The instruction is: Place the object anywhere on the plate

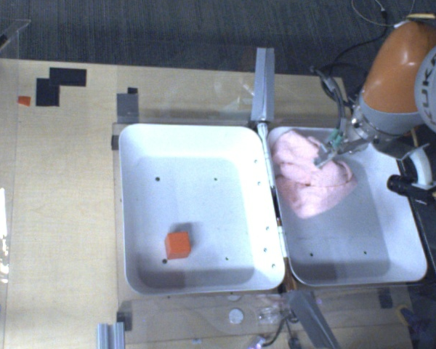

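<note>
1. Nearest the camera: the orange block (178, 245) sits alone low in the left bin (196, 140), well apart from the arm, so it's probably what has to be moved.
2. Further back, the right bin (363, 264) has a pink plate (309, 177) in its upper left corner, handy as a drop spot.
3. The gripper (333, 150) hovers at the plate's upper right edge. Can't tell how far the claw is open or if it grips anything.

Arm (410, 64) cut off at right edge; pink cloth (311, 173) partly hidden beneath gripper (333, 151); jaws too blurred to read.
</note>
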`<state>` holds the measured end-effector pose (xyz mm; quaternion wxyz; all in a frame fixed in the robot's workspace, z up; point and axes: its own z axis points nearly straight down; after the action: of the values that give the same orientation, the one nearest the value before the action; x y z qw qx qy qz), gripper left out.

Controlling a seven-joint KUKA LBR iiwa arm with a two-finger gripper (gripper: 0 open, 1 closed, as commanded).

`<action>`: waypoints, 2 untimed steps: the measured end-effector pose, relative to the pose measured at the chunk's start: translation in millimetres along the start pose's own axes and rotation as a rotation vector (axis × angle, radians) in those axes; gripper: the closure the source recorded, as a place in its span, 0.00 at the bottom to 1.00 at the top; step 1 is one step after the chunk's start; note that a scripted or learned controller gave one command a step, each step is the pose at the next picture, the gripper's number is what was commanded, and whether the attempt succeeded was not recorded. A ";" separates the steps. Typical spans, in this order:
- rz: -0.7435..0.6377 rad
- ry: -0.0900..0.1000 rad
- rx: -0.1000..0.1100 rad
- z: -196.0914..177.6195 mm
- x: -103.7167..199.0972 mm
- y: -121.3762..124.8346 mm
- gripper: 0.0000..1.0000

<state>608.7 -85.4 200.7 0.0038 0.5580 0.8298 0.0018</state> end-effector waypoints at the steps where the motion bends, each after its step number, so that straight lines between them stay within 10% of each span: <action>1: -0.009 -0.002 -0.002 -25.3 0.3 3.3 1.00; 2: -0.414 0.003 0.001 -16.4 49.3 0.8 1.00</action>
<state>590.8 -39.5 216.9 0.0027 0.3757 0.9267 0.0012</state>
